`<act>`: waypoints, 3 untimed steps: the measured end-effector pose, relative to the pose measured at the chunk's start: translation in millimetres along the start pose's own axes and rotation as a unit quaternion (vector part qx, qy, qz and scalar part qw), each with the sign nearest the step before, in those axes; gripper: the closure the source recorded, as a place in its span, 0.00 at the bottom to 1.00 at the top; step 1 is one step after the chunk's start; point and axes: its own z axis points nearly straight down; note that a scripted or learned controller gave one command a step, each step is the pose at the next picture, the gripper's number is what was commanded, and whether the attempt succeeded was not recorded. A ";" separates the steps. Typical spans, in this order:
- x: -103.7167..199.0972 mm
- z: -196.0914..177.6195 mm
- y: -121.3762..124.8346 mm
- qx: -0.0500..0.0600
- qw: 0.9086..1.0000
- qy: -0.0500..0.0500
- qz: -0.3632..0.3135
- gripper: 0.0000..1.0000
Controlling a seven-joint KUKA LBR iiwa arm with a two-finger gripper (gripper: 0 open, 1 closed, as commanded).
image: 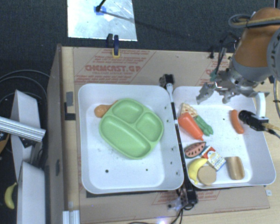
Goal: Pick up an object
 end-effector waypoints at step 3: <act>-32.3 137.3 -38.0 0.001 1.000 0.000 0.002 0.00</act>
